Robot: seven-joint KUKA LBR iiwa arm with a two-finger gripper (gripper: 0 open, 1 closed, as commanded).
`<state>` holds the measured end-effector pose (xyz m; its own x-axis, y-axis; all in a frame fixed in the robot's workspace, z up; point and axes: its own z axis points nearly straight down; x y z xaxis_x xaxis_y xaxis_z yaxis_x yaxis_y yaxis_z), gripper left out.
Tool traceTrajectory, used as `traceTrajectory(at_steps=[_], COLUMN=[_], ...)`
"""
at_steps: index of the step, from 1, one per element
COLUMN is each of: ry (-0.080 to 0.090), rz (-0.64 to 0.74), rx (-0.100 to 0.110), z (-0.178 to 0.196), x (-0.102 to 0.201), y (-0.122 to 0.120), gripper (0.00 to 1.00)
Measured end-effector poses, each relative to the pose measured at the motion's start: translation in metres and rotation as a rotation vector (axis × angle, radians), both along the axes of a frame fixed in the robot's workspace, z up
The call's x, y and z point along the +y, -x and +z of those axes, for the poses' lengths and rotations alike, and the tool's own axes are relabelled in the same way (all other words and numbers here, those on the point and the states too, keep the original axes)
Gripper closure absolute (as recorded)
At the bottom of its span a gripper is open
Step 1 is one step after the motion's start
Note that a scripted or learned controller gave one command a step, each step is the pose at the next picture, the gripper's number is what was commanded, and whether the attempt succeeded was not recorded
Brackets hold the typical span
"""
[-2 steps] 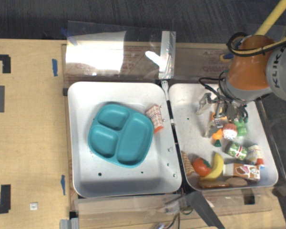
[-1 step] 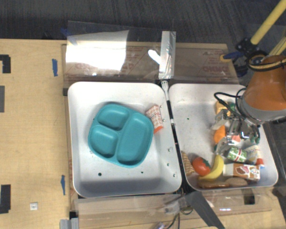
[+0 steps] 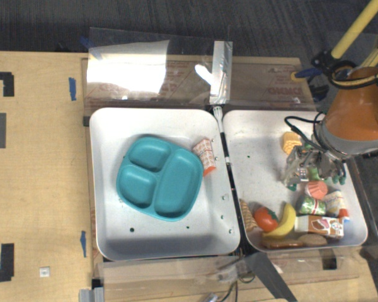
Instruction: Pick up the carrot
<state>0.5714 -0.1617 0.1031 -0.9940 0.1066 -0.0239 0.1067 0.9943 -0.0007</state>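
Nearest the camera, a heap of toy groceries is seen along the near edge of the right bin (image 3: 239,137). Above that heap the gripper (image 3: 314,167) is lowered over the middle of the bin, towards its right edge, under the grey wrist and orange band of the arm (image 3: 356,115). Whether the jaws are released or clenched cannot be told, as they are lost among cables and glinting metal; nothing can be made out between them.

Just below the gripper a small round red and green item (image 3: 316,191) is found, and beside it a pale bottle (image 3: 334,201). Behind the gripper, towards the far edge, a yellow-orange piece (image 3: 292,142) is lying alone.

An orange-red piece with a green tip, taken to be the carrot (image 3: 263,219), is placed in the near left corner of the right bin, well apart from the gripper. It is touched on its right by a banana (image 3: 285,221), beyond which a printed carton (image 3: 324,225) is laid.

In the left bin (image 3: 107,137) a teal divided plate (image 3: 159,178) is set near the middle, with a red and white packet (image 3: 205,155) just beside its far right rim. Both bins are carried by a tan worktop (image 3: 31,168).
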Motion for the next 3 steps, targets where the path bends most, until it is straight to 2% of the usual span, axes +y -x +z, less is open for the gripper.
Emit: traceTrajectory(at_steps=[1,2,3], ry=[-0.001,-0.003,-0.007], rz=[0.0,-0.044,-0.344], rx=[0.002,0.012,0.014], z=[-0.001,-0.014,-0.015], x=[0.0,0.008,-0.051], y=[0.0,-0.024,0.022], gripper=[0.0,0.0,0.0])
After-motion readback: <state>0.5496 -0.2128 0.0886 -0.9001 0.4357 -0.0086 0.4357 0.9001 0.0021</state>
